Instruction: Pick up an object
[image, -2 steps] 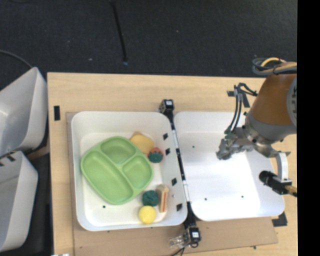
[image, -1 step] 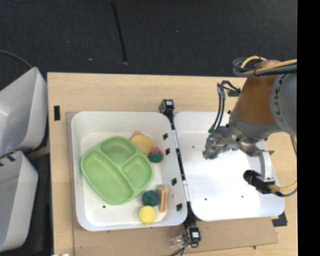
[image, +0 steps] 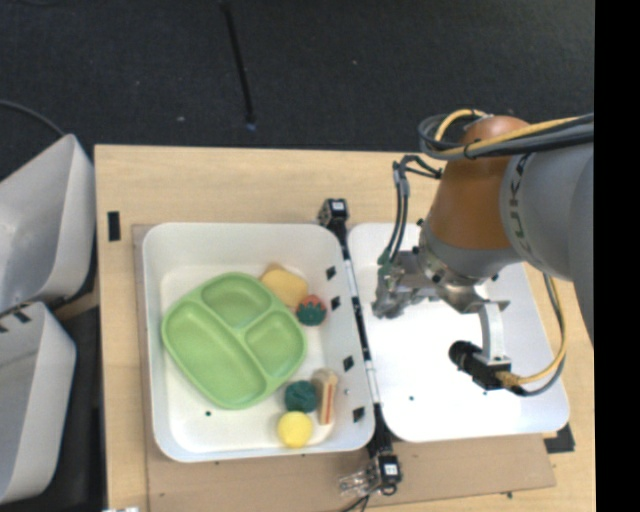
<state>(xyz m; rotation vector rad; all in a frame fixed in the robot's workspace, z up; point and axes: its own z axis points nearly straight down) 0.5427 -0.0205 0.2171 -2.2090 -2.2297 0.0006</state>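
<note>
Camera view — pincer (image: 392, 300) hung over right bin (image: 440, 415); its grip state unclear. Green tray (image: 232, 340) in left bin (image: 160, 260).

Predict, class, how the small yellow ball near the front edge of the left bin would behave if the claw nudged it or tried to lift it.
The yellow ball looks round, so a nudge would probably send it rolling along the left bin. Its curved surface may slip from a two-sided pinch unless gripped dead centre. It sits close against the hot dog toy, which might crowd a grasp.
</note>
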